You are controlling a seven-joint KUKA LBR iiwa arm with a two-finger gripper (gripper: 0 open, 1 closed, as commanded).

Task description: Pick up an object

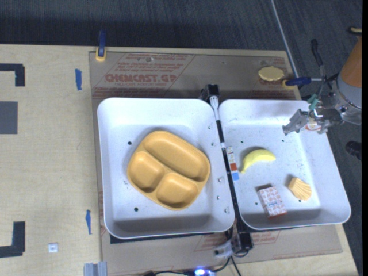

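Note:
In the right bin (322,154) lie a yellow banana (256,157), a small patterned box (271,200) near the front, and a ridged orange-yellow piece (299,188) to the box's right. My gripper (293,124) hangs over the bin's back right part, reaching in from the right, up and to the right of the banana. Nothing shows between its fingers. The left bin (115,131) holds a yellow three-compartment plate (167,169).
A round tan object (271,73) lies on the board behind the right bin. A black divider (221,137) runs between the bins. Blue clamps (101,45) sit at the board's edges. A thin cable (282,25) crosses at the back right.

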